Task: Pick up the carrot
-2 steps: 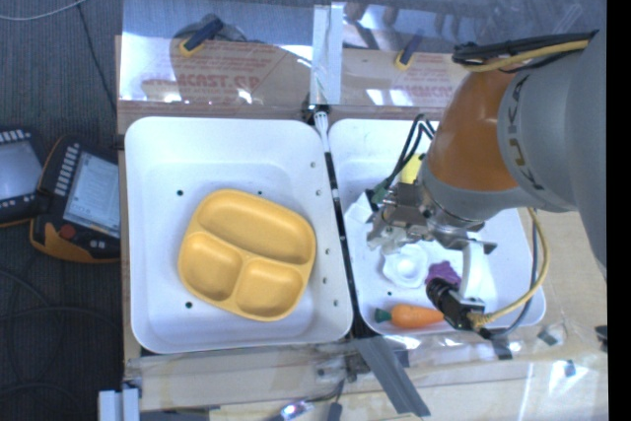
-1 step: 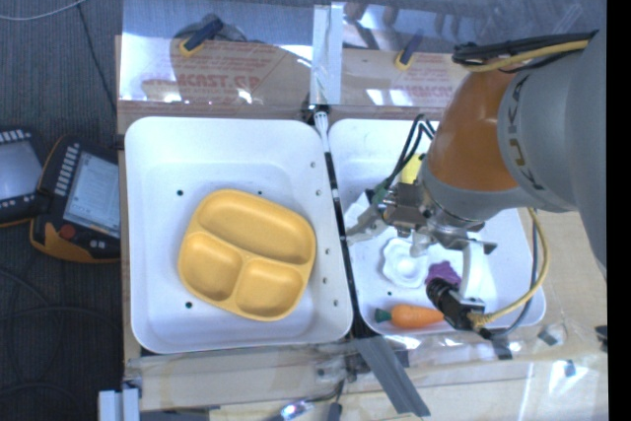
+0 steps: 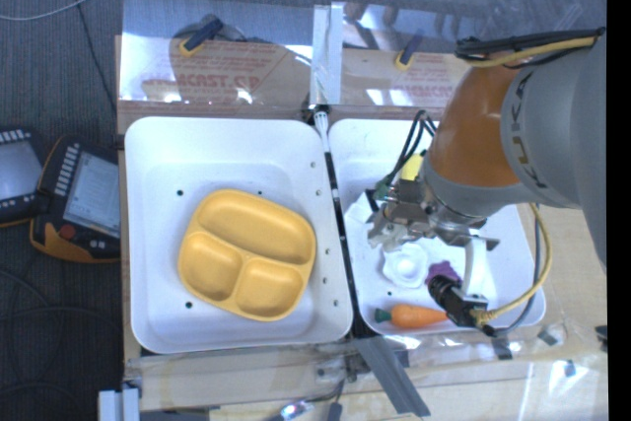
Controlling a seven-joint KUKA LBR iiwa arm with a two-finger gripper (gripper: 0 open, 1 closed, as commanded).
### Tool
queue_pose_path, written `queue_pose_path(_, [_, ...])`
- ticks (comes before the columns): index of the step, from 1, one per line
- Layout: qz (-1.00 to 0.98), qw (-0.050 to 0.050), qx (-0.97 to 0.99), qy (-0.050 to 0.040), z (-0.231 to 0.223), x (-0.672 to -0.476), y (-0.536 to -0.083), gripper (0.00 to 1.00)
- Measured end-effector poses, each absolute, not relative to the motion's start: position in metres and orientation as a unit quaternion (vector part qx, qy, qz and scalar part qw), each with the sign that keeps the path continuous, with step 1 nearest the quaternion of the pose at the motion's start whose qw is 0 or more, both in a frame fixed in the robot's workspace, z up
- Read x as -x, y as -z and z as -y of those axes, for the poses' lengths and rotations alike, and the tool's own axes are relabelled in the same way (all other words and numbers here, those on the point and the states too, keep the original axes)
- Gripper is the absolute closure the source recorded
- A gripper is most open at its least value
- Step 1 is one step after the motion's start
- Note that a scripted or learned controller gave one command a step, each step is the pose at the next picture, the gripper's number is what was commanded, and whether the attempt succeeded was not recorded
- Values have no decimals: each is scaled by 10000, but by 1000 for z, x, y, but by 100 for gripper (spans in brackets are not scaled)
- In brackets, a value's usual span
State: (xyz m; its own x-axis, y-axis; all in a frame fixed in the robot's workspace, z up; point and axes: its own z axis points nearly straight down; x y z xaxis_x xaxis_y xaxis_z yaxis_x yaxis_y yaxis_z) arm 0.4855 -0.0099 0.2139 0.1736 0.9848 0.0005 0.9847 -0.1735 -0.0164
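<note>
Carrot lying near the front wall of the right bin — just below a white piece and a purple one. Probably light, stiff, smooth (toy, likely); best pinched mid-body, across the width. Gripper hovering above, near — finger state impossible to tell.

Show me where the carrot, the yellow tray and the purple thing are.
carrot (image 3: 418, 315): camera view, middle of its orange body.
yellow tray (image 3: 288, 230): camera view, rim of the large compartment.
purple thing (image 3: 441, 269): camera view, its visible top beside the white piece.
</note>
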Motion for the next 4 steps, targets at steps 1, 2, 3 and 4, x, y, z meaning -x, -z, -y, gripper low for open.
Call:
queue_pose_path(1, [6427,63,7661,-53,10,-485,-214,0])
queue_pose_path(2, [6440,77,7649,-61,9,-486,-222,100])
queue_pose_path(3, [6439,75,7651,-62,9,-486,-222,0])
queue_pose_path(4, [6128,8,7903,-29,75,-483,-183,0])
